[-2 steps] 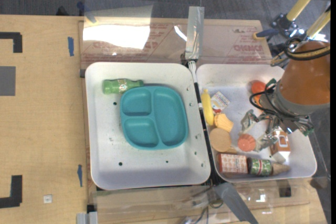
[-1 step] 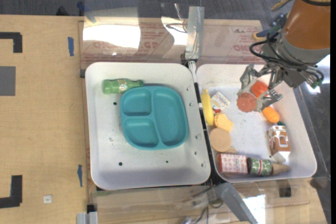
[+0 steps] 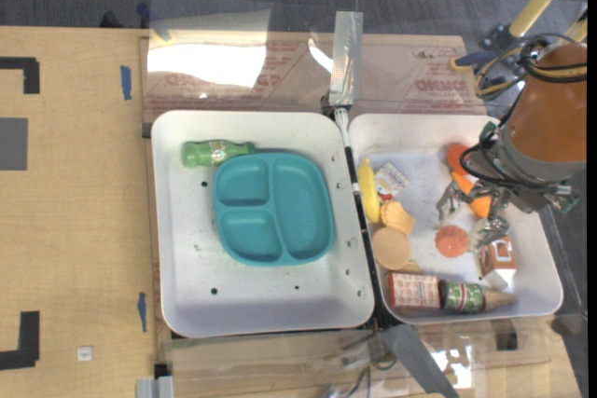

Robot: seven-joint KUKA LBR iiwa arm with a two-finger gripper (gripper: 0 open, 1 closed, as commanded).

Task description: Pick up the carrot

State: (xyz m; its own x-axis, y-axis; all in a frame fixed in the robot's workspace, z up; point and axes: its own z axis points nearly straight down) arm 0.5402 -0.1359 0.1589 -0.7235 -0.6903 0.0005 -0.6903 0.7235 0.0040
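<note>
Camera view — gripper (image 3: 476, 200) low in the right bin (image 3: 546, 298), fingers splayed wide, gripping nothing — orange carrot (image 3: 456, 155) just behind it, near the bin's far edge.

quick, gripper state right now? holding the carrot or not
gripper: down in the right bin at the carrot; cannot be told whether it is open, closed, or holding anything.
</note>
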